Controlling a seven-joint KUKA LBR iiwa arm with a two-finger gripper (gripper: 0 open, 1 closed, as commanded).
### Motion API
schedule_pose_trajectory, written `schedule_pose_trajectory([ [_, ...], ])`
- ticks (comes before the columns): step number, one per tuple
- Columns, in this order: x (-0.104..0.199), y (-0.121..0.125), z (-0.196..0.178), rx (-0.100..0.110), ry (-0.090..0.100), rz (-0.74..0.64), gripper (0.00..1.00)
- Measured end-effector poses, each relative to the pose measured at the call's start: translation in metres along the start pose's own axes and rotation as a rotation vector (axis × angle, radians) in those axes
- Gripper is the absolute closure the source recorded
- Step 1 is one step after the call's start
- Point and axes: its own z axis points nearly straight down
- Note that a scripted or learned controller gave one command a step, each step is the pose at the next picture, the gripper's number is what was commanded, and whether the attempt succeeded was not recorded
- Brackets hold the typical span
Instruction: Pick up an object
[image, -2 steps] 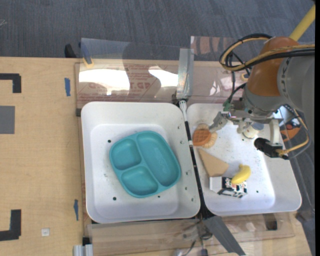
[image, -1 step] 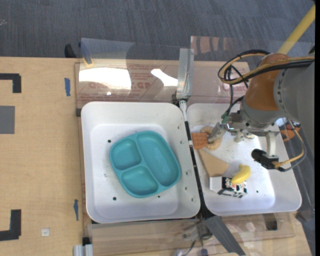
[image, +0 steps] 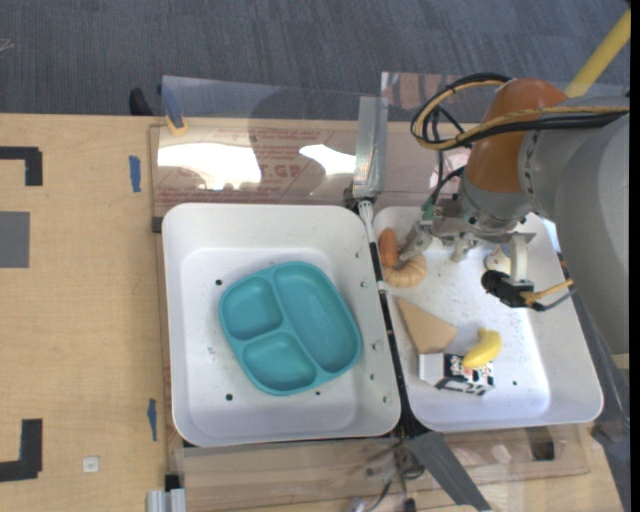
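The tool (image: 432, 238) hangs low over the far left part of the right bin (image: 570, 395); whether it is wide or narrow cannot be told. A tan croissant-like object (image: 400, 265) lies just left of it, against the bin's left wall, seemingly touching.
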Motion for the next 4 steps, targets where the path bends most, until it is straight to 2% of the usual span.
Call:
schedule_pose_trajectory([
  [1,-0.021,-0.022,0.000,-0.004,0.002,0.003,0.00],
  [2,-0.014,0.001,0.000,-0.004,0.002,-0.002,0.00],
  [3,-0.013,0.003,-0.013,-0.010,0.000,-0.003,1.00],
  [4,0.086,-0.027,-0.106,-0.016,0.005,-0.009,1.00],
])
